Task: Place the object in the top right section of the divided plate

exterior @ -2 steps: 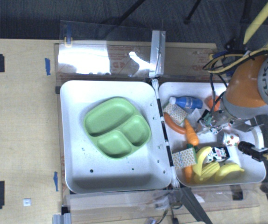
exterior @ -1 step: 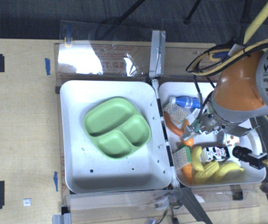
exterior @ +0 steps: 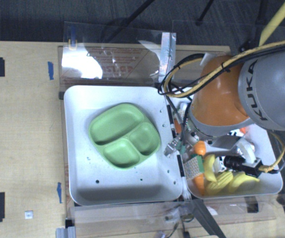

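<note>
Green divided plate [exterior: 125,135] lying bare in left bin [exterior: 78,182]; candidate objects, bananas [exterior: 222,180] among them, heaped in right bin [exterior: 274,185]. Gripper [exterior: 194,152] lowered there, state unreadable. Picking stage; next: secure one object, carry to top-right section.

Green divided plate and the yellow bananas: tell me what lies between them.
In the camera view, bare white floor of the left bin, then the two bins' adjoining walls, separate the green divided plate from the yellow bananas.

Wooden bench [exterior: 23,133] under two white bins [exterior: 78,172] side by side.
</note>
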Controlling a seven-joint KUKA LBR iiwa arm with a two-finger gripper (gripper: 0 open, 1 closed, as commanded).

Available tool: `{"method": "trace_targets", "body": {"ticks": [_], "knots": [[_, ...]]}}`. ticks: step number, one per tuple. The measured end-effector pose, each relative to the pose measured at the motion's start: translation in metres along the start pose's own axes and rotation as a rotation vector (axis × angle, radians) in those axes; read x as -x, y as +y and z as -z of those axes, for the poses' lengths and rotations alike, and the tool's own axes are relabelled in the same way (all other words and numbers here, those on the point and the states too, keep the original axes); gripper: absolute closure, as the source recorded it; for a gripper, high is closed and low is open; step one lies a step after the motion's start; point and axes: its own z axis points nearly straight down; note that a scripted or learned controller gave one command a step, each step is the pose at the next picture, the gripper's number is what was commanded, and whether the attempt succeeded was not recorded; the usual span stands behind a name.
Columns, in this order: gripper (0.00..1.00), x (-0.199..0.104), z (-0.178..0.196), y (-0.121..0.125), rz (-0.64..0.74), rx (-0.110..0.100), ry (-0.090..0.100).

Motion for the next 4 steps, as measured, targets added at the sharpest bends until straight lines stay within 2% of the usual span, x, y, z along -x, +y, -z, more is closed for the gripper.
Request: {"method": "trace_targets", "body": {"ticks": [1, 2, 3, 4], "knots": [[1.0, -0.072, -0.096, 0.033, 0.039, 0.01, -0.006], [1.0, -0.135, -0.063, 0.077, 0.025, 0.002, -0.002], [1.0, -0.143, -0.096, 0.085, -0.303, 0.005, -0.001], [1.0, -0.089, 0.0, 0.072, -0.732, 0.0, -0.002]]}}
